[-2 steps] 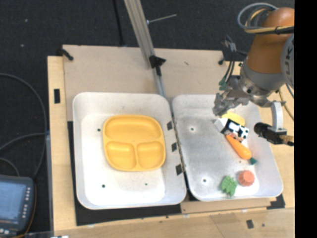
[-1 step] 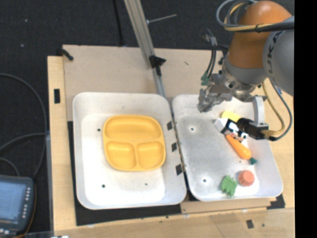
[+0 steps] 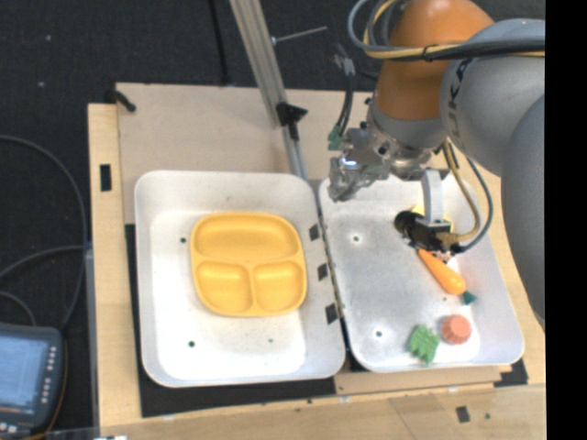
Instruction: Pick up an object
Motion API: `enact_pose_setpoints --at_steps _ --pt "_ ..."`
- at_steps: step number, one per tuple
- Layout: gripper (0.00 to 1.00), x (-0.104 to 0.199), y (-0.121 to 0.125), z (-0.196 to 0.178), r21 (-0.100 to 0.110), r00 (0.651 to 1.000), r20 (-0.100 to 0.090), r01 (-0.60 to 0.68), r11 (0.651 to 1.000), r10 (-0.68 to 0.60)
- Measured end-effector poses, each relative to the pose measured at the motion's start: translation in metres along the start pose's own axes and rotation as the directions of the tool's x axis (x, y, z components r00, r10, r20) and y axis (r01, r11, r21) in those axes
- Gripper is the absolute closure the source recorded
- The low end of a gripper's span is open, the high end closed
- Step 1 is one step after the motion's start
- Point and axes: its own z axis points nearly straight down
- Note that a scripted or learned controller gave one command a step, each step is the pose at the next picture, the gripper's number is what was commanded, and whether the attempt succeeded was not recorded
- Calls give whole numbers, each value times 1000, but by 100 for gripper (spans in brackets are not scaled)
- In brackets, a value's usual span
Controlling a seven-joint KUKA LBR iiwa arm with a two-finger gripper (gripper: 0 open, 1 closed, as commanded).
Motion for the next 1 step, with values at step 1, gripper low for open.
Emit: enact_pose_setpoints --at_steps 1 --pt "100 51 -5 3 3 1000 0 -1 1000 1"
